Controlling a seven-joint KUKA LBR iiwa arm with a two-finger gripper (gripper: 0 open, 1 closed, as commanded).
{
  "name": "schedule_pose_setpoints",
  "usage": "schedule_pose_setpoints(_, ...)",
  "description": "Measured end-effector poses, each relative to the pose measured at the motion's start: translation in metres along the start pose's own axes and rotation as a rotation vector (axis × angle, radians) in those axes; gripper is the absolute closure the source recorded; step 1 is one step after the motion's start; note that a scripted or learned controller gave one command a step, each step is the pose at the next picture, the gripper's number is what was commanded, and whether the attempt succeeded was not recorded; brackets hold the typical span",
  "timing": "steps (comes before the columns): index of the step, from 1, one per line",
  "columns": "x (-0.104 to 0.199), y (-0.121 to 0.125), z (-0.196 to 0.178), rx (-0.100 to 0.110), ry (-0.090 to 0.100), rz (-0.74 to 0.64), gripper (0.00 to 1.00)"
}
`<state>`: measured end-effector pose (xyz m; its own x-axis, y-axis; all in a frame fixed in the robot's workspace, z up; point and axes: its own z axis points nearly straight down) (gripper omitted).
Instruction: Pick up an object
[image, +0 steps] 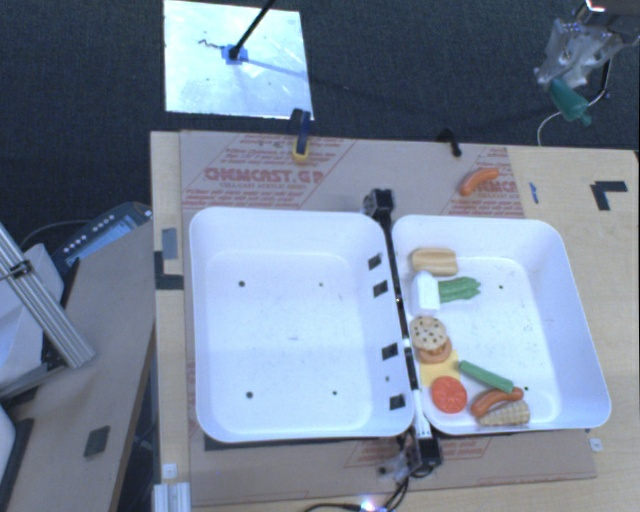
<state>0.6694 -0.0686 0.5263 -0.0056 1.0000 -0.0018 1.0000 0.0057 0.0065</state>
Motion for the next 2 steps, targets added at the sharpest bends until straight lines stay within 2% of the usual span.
schedule_pose_setpoints(1, -0.003, -0.001, -0.01, 0.002, 0.001, 0.002, 1.0)
schedule_pose_setpoints(2, 0.052, -0.002, 0.113, 0.017, 0.004, -0.003, 1.0)
